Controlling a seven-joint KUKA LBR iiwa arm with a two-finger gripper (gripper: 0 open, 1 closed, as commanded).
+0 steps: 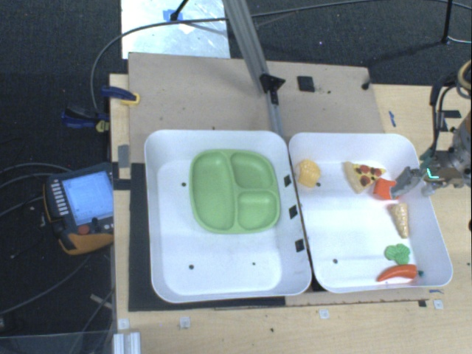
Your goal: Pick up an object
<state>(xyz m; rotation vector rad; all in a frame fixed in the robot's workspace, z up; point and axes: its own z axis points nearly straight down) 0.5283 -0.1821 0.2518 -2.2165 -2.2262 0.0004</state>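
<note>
The gripper is reaching in over the right bin from its right rim, its tip touching an orange piece just beside the pizza slice; whether it is pinching that piece cannot be told. A yellow ball, a cone, broccoli and a red pepper are lying in the same bin, while a green plate is sitting in the left bin.

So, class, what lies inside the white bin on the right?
The right bin holds a yellow bun, pizza slice, orange piece, cone, broccoli and red sausage. The gripper partly covers the orange piece.
</note>
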